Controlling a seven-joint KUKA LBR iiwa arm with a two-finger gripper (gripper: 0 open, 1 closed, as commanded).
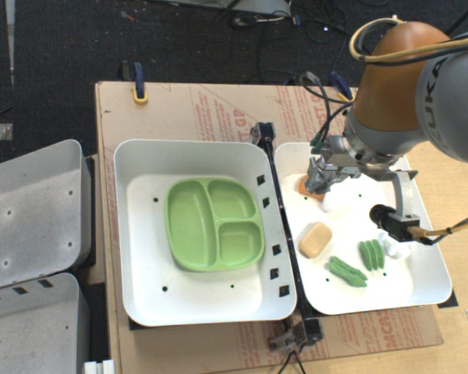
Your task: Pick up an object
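Bread roll (315, 240), two green pods (348, 271) in right bin (429, 287) | green tray (214, 224) in left bin (132, 209) | pincer (321, 179) state: cannot tell

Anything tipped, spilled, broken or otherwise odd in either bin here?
Nothing stands out. The green divided plate lies flat in the left bin. In the right bin the tan piece and two green pieces lie apart, with the gripper low over an orange item.

**Bench surface and items resting on it**

The bench (187, 104) is a tan board with red printed lettering. Two shallow white bins sit on it side by side, touching along a black divider: left bin (132, 209) and right bin (429, 283). A yellow clamp (140, 93) grips the far edge.
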